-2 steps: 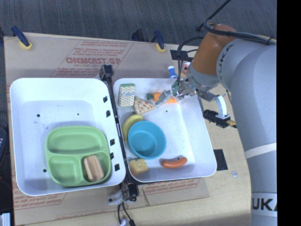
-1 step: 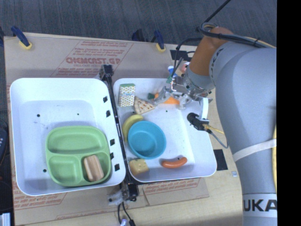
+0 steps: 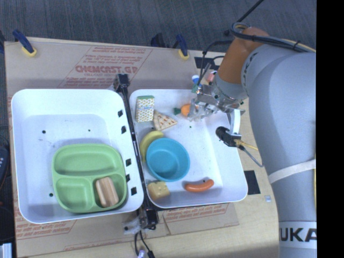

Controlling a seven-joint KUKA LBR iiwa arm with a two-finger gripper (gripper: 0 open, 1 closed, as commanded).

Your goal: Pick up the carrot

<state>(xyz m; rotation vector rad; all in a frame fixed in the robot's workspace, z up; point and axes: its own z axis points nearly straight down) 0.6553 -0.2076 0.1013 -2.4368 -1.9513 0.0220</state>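
Note:
The carrot [image 3: 185, 110] is small and orange with a green top pointing left. It lies near the back of the right bin [image 3: 228, 171]. My gripper [image 3: 199, 110] is down in that bin's back right area, right beside the carrot on its right. The carrot looks to be touching or nearly touching the gripper's left side. I cannot make out whether it sits within the grip. The grey arm with its orange band [image 3: 236, 58] comes in from the right over the bin's rim.
The right bin also holds a small box [image 3: 144, 108], a sandwich wedge [image 3: 164, 121], a yellow piece [image 3: 149, 139], a blue bowl [image 3: 167, 159], a sausage [image 3: 199, 185] and a yellow chunk [image 3: 158, 190]. In the left bin a green tray [image 3: 80, 168] carries a bun [image 3: 106, 191].

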